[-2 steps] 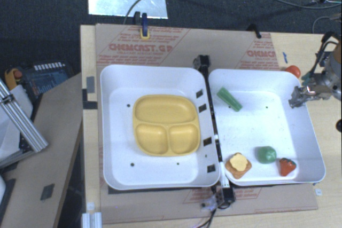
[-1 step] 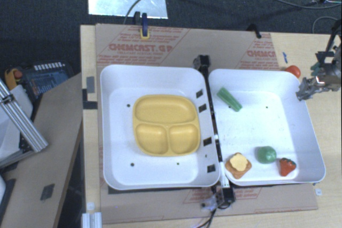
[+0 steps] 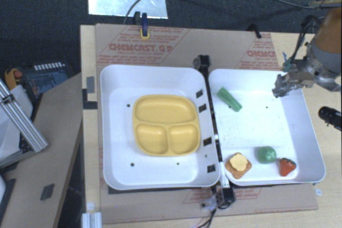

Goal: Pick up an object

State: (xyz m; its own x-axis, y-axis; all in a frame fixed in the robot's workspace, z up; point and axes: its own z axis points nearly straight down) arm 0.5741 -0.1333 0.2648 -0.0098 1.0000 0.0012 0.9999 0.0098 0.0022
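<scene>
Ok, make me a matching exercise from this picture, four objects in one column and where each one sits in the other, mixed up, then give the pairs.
1. yellow tray
2. green cylinder
3. strawberry
4. gripper

A. right bin, near right corner
B. left bin, middle
C. above right bin's far right part
D. right bin, far left part

Pairs: 1-B, 2-D, 3-A, 4-C

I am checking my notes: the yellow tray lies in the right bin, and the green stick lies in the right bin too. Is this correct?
Not quite. The camera view shows the yellow tray in the left bin. The green stick is indeed in the right bin.
</scene>
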